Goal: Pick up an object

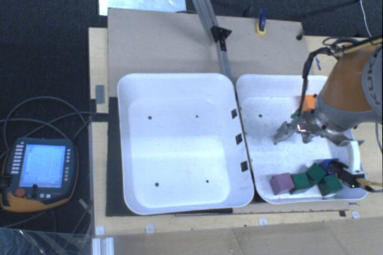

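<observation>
My gripper [294, 134] hangs over the middle of the right bin [263, 105]. Its fingers [282, 133] stand open, spread over bare white floor with nothing between them. An orange object [308, 102] peeks out just behind the wrist, partly hidden by the arm. Along the bin's front edge lie a purple block [279, 183], three green blocks [301, 181] [316, 173] [329, 186] and a blue piece [326, 165], all below and to the right of the gripper.
The left bin [128, 128] sits beside the right one. A slanted metal pole [203, 2] runs down to the bins' back divide. A teach pendant [39, 173] with cables lies on the floor at far left.
</observation>
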Motion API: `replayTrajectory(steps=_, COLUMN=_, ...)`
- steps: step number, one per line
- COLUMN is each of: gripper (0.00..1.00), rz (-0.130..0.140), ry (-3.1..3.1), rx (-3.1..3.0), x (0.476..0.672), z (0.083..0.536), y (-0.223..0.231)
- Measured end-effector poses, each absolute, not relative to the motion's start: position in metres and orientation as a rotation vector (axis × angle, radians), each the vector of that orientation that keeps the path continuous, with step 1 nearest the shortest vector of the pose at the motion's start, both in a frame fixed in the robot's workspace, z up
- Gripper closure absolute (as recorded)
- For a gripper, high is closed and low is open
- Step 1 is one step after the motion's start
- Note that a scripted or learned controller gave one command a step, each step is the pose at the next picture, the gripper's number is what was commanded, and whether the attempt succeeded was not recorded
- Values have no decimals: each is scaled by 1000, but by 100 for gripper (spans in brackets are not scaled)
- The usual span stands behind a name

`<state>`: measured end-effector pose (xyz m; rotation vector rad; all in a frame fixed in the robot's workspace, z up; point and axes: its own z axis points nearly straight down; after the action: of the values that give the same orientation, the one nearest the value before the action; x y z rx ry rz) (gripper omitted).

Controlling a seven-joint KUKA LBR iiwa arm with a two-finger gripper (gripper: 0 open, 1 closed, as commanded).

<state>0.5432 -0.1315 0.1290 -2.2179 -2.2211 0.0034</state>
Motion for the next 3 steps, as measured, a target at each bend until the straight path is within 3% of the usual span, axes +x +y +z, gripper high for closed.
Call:
replayTrajectory(steps=1, gripper=0, rz=2, ry=-2222, rx=-2218, x=543, z=88, y=-131)
replayTrajectory(steps=2, gripper=100, rz=-4, ry=-2228, rx=-2218, x=545, z=101, y=-132)
replayTrajectory(steps=3, gripper=100, rz=-8, ry=-2232, rx=-2221, x=551, z=165, y=-132)
